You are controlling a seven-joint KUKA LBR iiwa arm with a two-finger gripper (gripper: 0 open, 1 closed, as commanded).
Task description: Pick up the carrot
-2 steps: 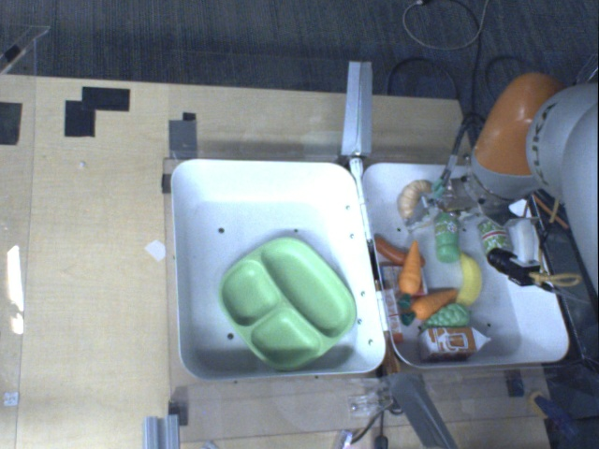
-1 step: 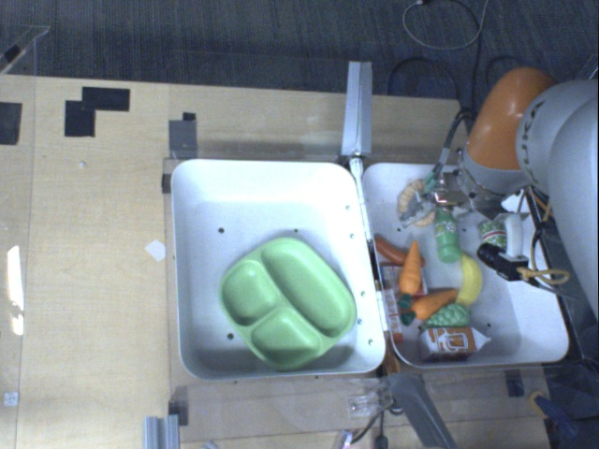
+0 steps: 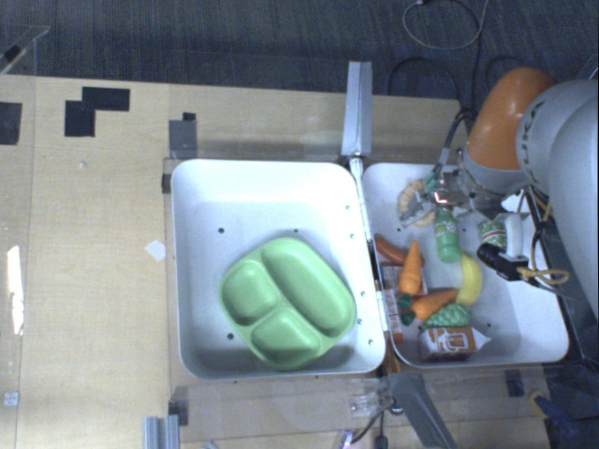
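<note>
An orange carrot [image 3: 412, 267] lies in the right bin [image 3: 552, 340], near its left wall. A second carrot [image 3: 433, 303] with a green leafy end lies just below it, pointing left. My gripper [image 3: 438, 193] hangs over the bin's upper part, above and to the right of both carrots. It sits close over a pale crumpled item [image 3: 413, 195] and the top of a green bottle [image 3: 447, 238]. Neither carrot is in contact with it.
In the right bin there are also a red sausage [image 3: 390, 249], a yellow banana [image 3: 469, 281], a brown carton [image 3: 447, 342] and a small white-green pack [image 3: 494, 232]. The left bin [image 3: 201, 190] holds a green divided plate [image 3: 287, 301]. A metal divider [image 3: 357, 110] stands between the bins.
</note>
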